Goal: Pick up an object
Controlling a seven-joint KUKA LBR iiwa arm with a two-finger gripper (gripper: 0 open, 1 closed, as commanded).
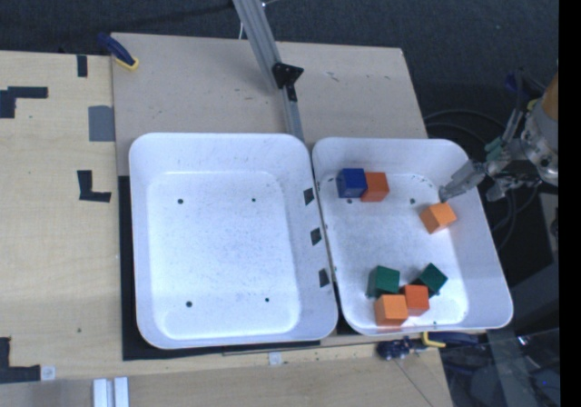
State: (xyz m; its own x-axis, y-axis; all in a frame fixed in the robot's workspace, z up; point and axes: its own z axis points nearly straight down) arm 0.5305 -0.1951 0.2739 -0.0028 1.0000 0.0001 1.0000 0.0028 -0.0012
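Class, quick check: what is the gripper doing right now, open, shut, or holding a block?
Gripper: cannot be told; it sits at the right bin's far edge, just above a lone orange block.

I count two white bins (136,160), four orange blocks (439,216), two green blocks (384,280) and one blue block (351,183).

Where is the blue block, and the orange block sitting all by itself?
blue block (351,182): camera view, its top face.
lone orange block (439,216): camera view, its top face.
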